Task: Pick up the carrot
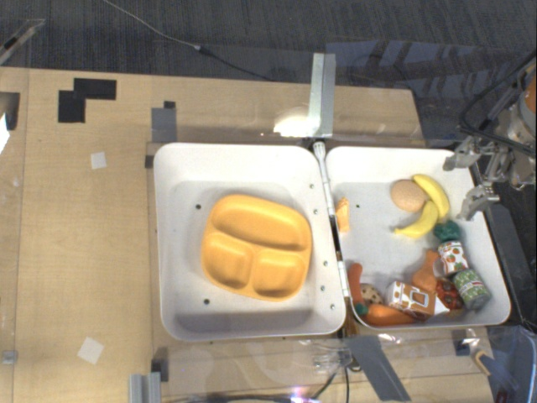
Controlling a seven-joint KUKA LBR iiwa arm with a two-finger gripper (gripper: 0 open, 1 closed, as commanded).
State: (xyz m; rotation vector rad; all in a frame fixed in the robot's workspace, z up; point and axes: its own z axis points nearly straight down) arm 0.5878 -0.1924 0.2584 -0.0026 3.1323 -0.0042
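The right bin (495, 250) is the landmark. The yellow tray (254, 245) lies in the bin left of it. The gripper (480, 179) hangs over its far right rim, jaws apart and holding nothing. The banana (428, 204) lies inside near the far wall. The carrot (388, 313) lies against the near wall, wedged under a small carton (409, 295). It looks light, stiff, smooth and tapered; gripping across its thicker middle seems safest.

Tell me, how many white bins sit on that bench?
2, side by side. The left bin holds a yellow tray. The right bin holds a banana and other toy food.
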